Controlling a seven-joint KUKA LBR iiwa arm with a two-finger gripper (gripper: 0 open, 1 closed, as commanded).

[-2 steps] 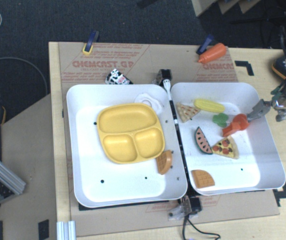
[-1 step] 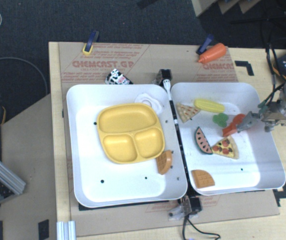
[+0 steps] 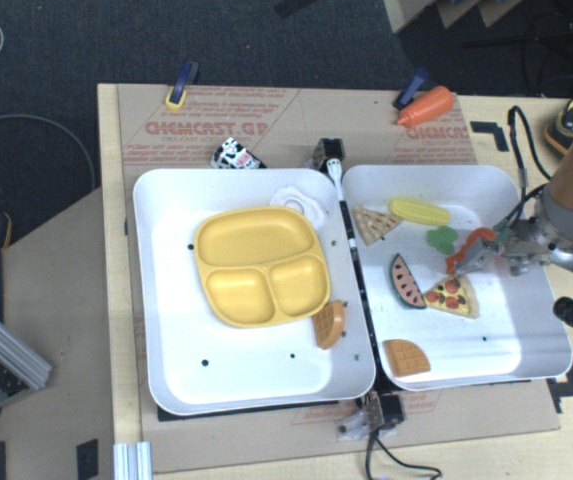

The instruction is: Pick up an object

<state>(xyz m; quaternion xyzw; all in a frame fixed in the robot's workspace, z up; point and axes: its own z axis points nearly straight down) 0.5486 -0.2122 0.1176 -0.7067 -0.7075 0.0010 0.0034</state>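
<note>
The red-orange toy piece (image 3: 469, 247) sits toward 3 o'clock in the right bin (image 3: 536, 353), with your claw (image 3: 488, 251) right at it, touching or nearly so. You can't tell whether the claw has closed, so nothing counts as lifted; the pizza slice (image 3: 450, 295) lies just at 7 o'clock from it.

Two bins side by side on the bench

The left bin (image 3: 166, 298) holds a divided tray (image 3: 261, 265) at its middle, with a bread piece (image 3: 330, 323) at the tray's near right corner. The right bin (image 3: 526, 343) holds a corn cob (image 3: 418, 210) at the back, a pizza slice (image 3: 450, 295) and watermelon slice (image 3: 406, 281) mid-bin, and a cookie (image 3: 406, 356) nearest the front edge.
</note>
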